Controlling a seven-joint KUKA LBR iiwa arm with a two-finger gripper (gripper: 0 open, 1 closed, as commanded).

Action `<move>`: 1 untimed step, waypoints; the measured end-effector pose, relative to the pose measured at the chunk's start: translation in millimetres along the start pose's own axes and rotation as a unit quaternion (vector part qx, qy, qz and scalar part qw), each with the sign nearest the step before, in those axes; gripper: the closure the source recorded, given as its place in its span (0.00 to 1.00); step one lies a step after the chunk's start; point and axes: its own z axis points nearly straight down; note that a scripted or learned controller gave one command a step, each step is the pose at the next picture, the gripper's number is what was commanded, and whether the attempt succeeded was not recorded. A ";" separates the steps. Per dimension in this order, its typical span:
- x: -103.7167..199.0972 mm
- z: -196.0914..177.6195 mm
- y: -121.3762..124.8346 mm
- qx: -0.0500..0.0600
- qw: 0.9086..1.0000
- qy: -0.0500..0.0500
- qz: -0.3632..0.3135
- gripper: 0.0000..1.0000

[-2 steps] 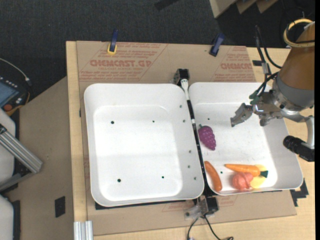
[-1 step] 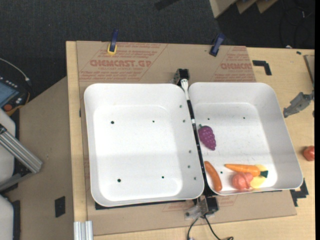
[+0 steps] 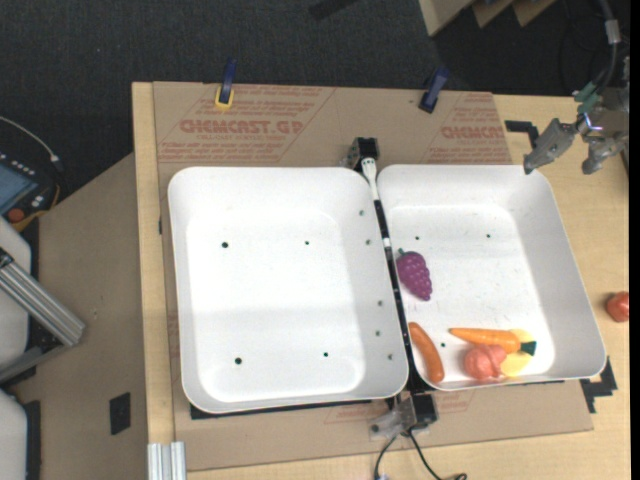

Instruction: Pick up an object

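The right bin [image 3: 540, 203] holds a purple bunch of grapes [image 3: 414, 274] close to its left wall. Along its front edge lie a long red-orange piece [image 3: 427, 352], a carrot [image 3: 485, 337], a pink lump [image 3: 482, 364] and a small yellow piece [image 3: 515, 366], the last three touching. My gripper [image 3: 572, 154] hovers over the bin's far right corner, well away from all of them. It is open, with nothing between its fingers.
The left bin [image 3: 200, 268] sits beside the right one, a black hinge strip [image 3: 383, 238] between them. A small red object [image 3: 618, 307] lies on the bench outside the right bin's right rim. Clamps [image 3: 226, 90] hold the cardboard at the back.
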 end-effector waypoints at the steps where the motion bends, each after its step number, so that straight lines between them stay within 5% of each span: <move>1: -3.1 -10.0 -3.2 0.001 1.000 -0.001 0.003 1.00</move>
